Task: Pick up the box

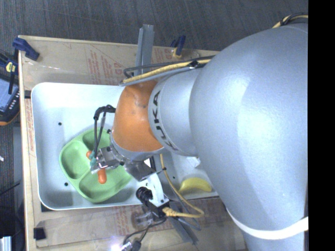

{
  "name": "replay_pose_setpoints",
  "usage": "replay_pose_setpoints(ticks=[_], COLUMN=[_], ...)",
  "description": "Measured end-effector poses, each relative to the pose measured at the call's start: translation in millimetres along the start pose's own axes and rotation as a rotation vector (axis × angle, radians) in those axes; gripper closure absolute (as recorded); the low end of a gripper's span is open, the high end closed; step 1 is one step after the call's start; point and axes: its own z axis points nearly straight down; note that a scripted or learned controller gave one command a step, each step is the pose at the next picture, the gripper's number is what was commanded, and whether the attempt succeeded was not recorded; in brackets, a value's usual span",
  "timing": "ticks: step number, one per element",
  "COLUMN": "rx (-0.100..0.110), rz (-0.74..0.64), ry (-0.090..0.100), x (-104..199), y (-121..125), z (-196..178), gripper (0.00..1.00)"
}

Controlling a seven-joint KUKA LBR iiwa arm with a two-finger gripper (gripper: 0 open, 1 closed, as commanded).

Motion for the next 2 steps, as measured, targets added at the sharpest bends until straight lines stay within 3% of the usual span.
replay_pose_setpoints(ticks=[1,2], rx=[-0.006,-0.005], rz=[0.348,0.72], ry=[-0.001,0.003], x=[-56.4,-94.6], y=[-9.1,22.9], z=[-77.4,-175.6], gripper=[1.0,1.0])
